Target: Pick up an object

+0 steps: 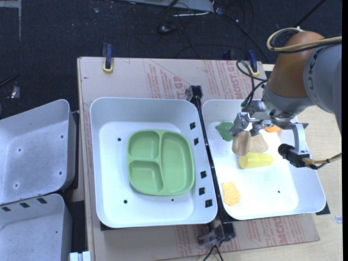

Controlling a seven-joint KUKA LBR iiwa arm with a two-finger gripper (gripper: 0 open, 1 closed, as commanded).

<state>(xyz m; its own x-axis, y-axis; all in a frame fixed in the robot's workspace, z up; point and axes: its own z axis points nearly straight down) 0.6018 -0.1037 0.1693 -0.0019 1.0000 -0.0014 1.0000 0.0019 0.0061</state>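
surface (pixel 141 72): a board with red print, two blue clamps on its far edge, carrying two shallow white bins side by side.
arm (pixel 312 64): grey with an orange band, reaching in from the right over the far right corner of the surface.
left bin (pixel 103 118): holds a light green divided tray (pixel 161 162) lying flat near its middle, three compartments facing up.
right bin (pixel 304 192): holds the small objects, most gathered toward its far edge.
gripper (pixel 251 123): low over the far part of the right bin, just above the cluster; whether its fingers are apart or together I cannot tell.
yellow block (pixel 255 160): lying on its side, just beside the beige piece (pixel 242 143).
corn cob (pixel 231 192): apart from the cluster, by the bin's left wall toward the near edge.
green piece (pixel 224 130): at the bin's far left, near the gripper.
orange piece (pixel 273 128): small, partly hidden behind the gripper.
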